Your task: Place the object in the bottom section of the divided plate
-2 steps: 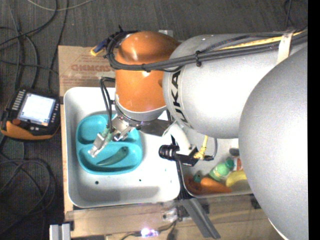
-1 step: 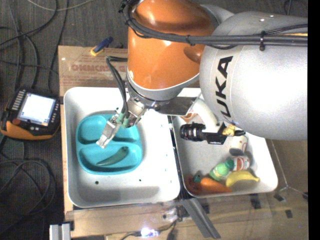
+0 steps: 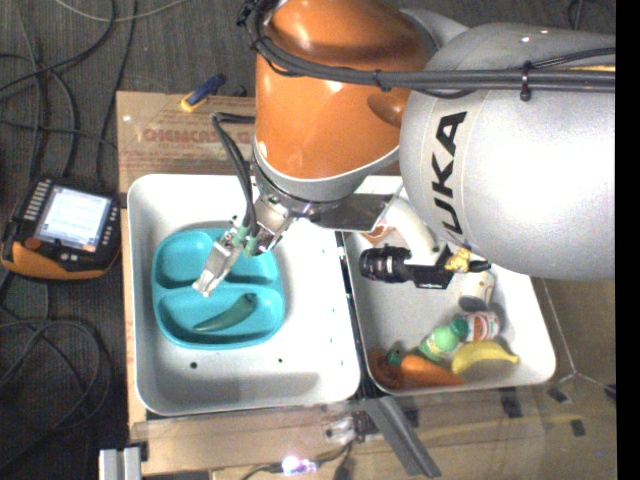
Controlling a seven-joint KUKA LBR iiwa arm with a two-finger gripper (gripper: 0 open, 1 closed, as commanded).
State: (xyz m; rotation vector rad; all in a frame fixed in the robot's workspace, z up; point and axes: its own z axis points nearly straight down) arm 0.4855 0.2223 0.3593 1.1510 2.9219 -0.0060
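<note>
Quick count first: two white bins side by side, the plate's bin [image 3: 200, 378] and the other bin [image 3: 388, 313] just right of the plate. One divided plate [image 3: 175, 258], teal, three sections: two small ones up top and one long one along the bottom. One green object [image 3: 232, 313], pod-shaped, lying flat in that bottom section at a slant, with the higher end toward the plate's right side. One gripper [image 3: 207, 283], hanging over the middle of the plate, tip roughly at the ridge between the top-left section and the bottom one. Honestly can't tell from this angle whether clenched or released. Green object sitting just below and a touch right of the gripper tip, close by, resting on the plate floor rather than in the grip. Hard to call whether touching the tip or not. Over to the plate's right, in the other bin: one banana [image 3: 487, 356], one carrot [image 3: 425, 370] right up against it, one green round-topped thing [image 3: 440, 341] just above those, and one small can [image 3: 483, 325] with a red band. Left of the plate, outside the bins: one handheld controller [image 3: 65, 228], orange and black, screen lit. Past the plate's top edge: one cardboard sheet [image 3: 170, 133] with one small blue thing [image 3: 203, 90] on it.
</note>
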